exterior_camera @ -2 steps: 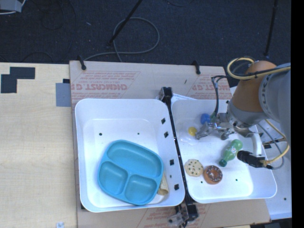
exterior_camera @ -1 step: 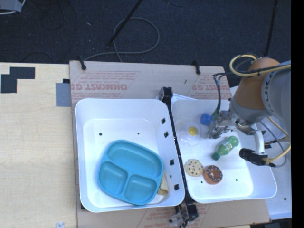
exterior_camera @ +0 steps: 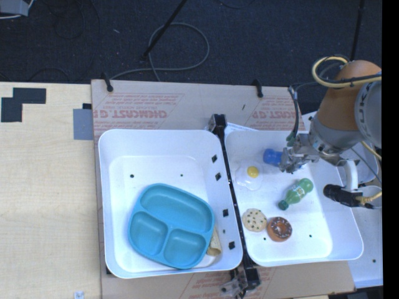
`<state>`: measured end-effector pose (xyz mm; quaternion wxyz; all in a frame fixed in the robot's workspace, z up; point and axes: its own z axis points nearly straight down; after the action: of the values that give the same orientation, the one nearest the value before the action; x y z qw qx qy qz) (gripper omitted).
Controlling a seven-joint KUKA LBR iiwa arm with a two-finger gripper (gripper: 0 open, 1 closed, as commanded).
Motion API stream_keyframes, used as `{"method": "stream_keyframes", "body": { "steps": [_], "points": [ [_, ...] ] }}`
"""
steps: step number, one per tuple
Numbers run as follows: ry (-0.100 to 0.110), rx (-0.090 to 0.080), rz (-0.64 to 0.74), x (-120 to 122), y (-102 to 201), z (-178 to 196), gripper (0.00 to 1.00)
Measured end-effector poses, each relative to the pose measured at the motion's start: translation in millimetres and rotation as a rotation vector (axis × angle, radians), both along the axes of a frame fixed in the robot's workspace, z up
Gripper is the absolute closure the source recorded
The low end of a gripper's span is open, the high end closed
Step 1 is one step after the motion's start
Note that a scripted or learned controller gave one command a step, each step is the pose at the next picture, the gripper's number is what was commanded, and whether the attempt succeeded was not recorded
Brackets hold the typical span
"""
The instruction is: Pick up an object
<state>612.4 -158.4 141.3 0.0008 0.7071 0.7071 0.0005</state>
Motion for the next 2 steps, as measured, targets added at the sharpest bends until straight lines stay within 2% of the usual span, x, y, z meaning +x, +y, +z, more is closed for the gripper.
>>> {"method": "stream_keyframes", "body": {
  "steps": [1, 2],
  "points": [
    [-0.001, -0.001, -0.002, -3.8, -6.4, 45.4, 1.0],
    [-0.001, 0.0, 0.002, -6.5, 1.7, 94.3, 1.0]
  ]
}}
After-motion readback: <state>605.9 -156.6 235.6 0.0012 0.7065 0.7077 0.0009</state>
